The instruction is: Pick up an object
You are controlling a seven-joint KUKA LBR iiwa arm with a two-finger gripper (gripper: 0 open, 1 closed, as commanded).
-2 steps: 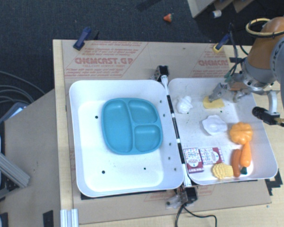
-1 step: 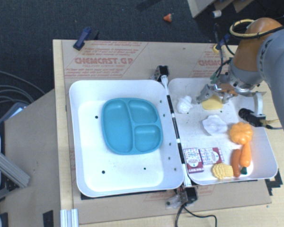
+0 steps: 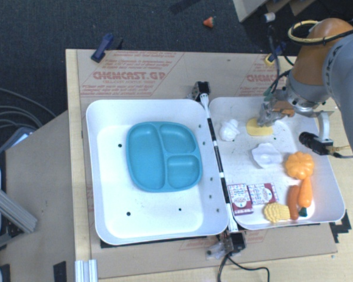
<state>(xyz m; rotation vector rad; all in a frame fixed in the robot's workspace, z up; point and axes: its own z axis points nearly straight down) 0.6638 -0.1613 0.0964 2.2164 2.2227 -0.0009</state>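
Note:
My gripper (image 3: 265, 117) reaches down into the far part of the right bin (image 3: 329, 207), right over a flat yellow piece (image 3: 259, 129) whose far edge it touches or covers. Near it lie a small white crumpled object (image 3: 228, 130) and a pale white lump (image 3: 266, 155). An orange pumpkin-like toy (image 3: 299, 165), a carrot (image 3: 305, 194), a corn cob (image 3: 276, 212) and a red-and-white card (image 3: 251, 196) sit toward the bin's near side.
The left bin (image 3: 106, 204) holds a blue divided plate (image 3: 163, 155). A black clamp (image 3: 201, 90) sits at the far end of the rim between the two bins. The arm's orange band (image 3: 317, 46) rises at the right.

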